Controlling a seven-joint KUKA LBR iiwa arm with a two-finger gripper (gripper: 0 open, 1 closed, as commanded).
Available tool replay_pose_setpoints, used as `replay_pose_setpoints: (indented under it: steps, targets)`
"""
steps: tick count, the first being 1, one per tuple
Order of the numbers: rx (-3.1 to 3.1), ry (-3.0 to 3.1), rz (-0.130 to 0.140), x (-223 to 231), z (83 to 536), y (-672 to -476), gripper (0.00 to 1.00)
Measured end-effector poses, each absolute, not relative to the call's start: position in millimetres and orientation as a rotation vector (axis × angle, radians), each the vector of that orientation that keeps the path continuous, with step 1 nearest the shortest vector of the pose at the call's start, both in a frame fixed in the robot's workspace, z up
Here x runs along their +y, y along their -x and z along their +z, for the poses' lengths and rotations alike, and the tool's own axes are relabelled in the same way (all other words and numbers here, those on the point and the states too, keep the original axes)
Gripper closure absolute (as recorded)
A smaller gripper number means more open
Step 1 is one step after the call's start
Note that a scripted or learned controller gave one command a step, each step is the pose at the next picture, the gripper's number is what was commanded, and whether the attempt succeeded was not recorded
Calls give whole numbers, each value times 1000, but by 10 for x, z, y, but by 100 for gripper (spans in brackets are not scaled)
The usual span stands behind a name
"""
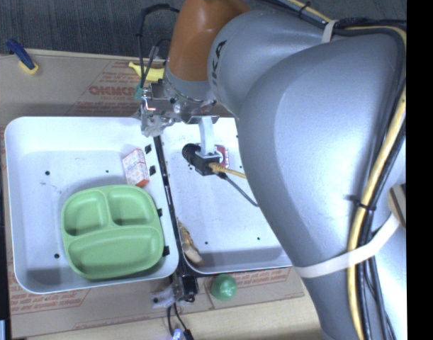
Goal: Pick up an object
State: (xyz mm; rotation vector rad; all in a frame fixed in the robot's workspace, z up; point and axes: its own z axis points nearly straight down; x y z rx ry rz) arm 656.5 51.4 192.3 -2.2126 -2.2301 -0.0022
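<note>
Camera view: 2 bins (32,275), 1 green tray (113,230).

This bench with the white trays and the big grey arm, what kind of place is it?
Probably a robotics lab set up for grasping trials. A large grey arm reaches over two white bins, which hold odd test items such as a green divided plate and a small carton, all resting on cardboard.

green ball (223,287) on cardboard (96,83) (below bins), blue clip (21,55) top left

Green tray (113,231) in left bin (32,140)
</note>
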Motion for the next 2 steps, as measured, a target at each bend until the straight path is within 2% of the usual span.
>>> replay_pose_setpoints:
  steps: [1,2]
  targets:
    - [-2232,2211,-7,1482,2425,-6564,100]
    - [-2231,2212,-5,2192,2322,-6560,100]
